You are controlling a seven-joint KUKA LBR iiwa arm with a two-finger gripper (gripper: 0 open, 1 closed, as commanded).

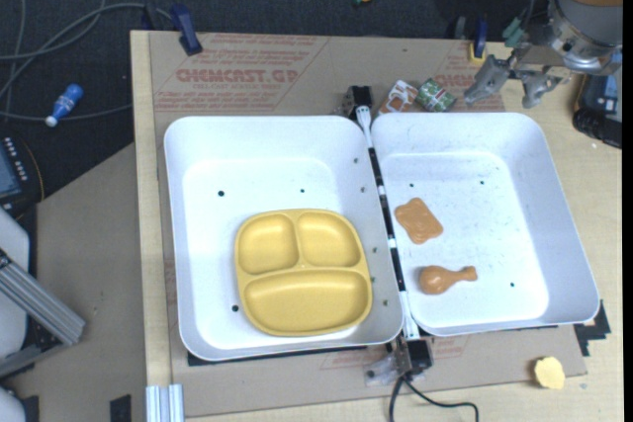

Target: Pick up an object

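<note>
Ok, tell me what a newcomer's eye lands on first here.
The yellow divided plate in the left bin stands out first. Next come two brown toy food pieces in the right bin: a flat piece and a drumstick nearer the front. The gripper hangs above the right bin's back edge.

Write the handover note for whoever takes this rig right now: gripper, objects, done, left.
Gripper: open, holding nothing, above the far edge of the right bin.
Right bin: flat brown piece and brown drumstick-shaped toy, both near its left side, apart from each other.
Left bin: yellow divided plate.
Done: nothing picked.
Left: descend onto one object, grasp, lift.
</note>
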